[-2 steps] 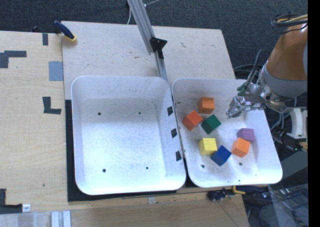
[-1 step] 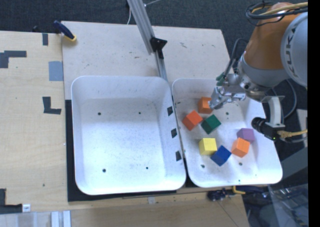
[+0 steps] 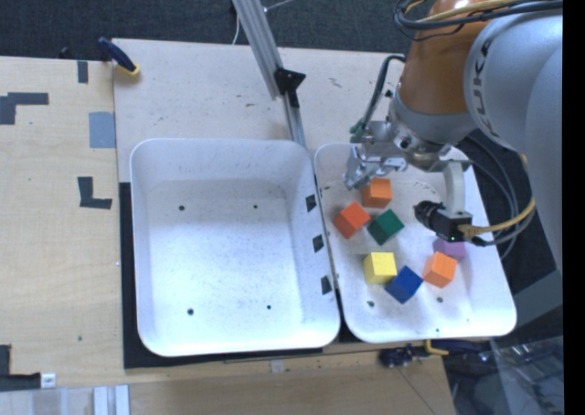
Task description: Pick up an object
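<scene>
The arm [image 3: 494,47], grey with an orange band, reaches in from the right and hangs over the rear part of the right bin [image 3: 475,317], 1 of 2 shallow white bins that sit side by side on the bench [image 3: 55,221]. Its gripper [image 3: 368,169] points down just above and to the left of an orange cube [image 3: 377,192], which lies on the bin floor touching or nearly touching the fingertips; the cube sits beside the fingers, slightly in front of them, not between them. Whether the fingers stand apart or together I cannot tell, since the metal parts merge into 1 blurred shape from this angle. Near that cube are 6 more blocks: a red-orange cube [image 3: 351,219] just to its front left, a green cube [image 3: 386,226] just in front of it, a yellow cube [image 3: 380,266] farther forward, a blue cube [image 3: 403,284] touching the yellow one's front right corner, a second orange cube [image 3: 441,269] just right of the blue, and a purple block [image 3: 450,247] behind that, partly covered by a black fitting on the arm's cable. The left bin [image 3: 228,249] shows its speckled white floor. A metal pole [image 3: 260,38] slants down from the top edge to the seam between the bins.
</scene>
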Robot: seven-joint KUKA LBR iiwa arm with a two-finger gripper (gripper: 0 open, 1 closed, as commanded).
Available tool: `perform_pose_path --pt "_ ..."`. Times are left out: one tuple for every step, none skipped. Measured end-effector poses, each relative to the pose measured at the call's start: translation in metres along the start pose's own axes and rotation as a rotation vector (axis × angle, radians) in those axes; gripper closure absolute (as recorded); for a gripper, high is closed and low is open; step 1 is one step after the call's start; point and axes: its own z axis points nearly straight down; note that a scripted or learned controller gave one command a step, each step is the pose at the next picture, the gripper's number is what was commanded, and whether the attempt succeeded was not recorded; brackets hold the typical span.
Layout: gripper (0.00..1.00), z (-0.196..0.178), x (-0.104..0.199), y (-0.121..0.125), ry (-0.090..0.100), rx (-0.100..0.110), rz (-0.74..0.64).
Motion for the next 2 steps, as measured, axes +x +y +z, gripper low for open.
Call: perform_pose_path --pt "1.00 -0.005 0.050 0.018 0.000 -0.001 0.001" --pt "1.00 -0.005 0.099 0.038 0.000 0.000 0.002"
